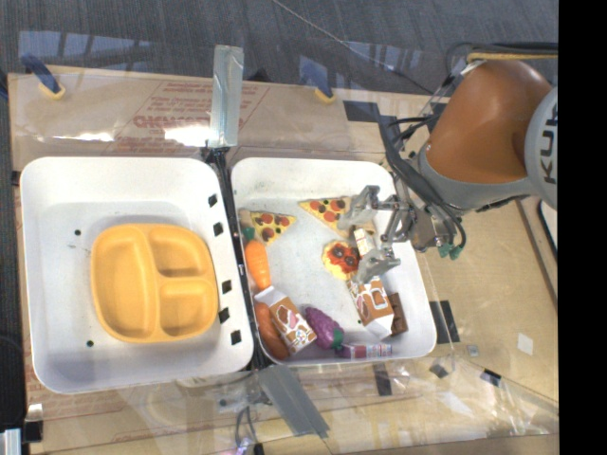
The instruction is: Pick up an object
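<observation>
The right bin (285, 173) holds several toy foods. Two pizza slices lie near its back: one (270, 224) at the left, one (327, 208) in the middle. A round red and yellow pizza piece (340, 258) sits mid-bin. An orange carrot (257, 263) lies along the left wall. A small carton (293, 324), a purple eggplant (325, 326) and a brown-and-white box (375, 300) lie near the front. My gripper (368, 233) hangs open over the bin's right side, fingers spread, with a small brown item (362, 241) between them; whether it is touched is unclear.
The left bin (57, 183) holds a yellow divided plate (152, 281). The arm's orange band (488, 121) and cables come in from the right above the bench. A grey tape strip (226, 93) runs behind the seam between the bins.
</observation>
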You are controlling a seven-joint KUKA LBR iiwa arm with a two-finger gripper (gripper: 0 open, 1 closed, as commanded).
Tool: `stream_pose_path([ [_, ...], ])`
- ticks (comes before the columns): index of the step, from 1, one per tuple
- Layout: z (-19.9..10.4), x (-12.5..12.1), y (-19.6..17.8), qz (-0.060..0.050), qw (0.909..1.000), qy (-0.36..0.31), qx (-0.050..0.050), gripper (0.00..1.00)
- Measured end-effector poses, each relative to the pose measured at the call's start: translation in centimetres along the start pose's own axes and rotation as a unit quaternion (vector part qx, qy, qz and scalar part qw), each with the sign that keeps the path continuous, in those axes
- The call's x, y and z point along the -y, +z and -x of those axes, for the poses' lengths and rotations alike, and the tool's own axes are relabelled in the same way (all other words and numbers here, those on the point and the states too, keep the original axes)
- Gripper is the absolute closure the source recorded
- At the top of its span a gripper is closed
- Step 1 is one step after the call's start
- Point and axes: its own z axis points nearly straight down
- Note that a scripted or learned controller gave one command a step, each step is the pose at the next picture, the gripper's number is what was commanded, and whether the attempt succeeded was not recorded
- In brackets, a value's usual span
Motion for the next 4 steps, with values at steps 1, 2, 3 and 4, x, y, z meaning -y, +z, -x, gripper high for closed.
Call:
stream_pose_path([
  [1,-4.2,3.0,14.0,0.001,0.9991,-0.043,-0.001,0.00],
  [2,-2.2,1.9,15.6,0.000,0.9999,0.010,0.002,0.00],
  [3,6.4,-5.5,15.1,0.002,0.9998,-0.021,0.002,0.00],
  [4,-1.2,-2.3,15.5,0.001,0.9999,-0.012,0.000,0.00],
])
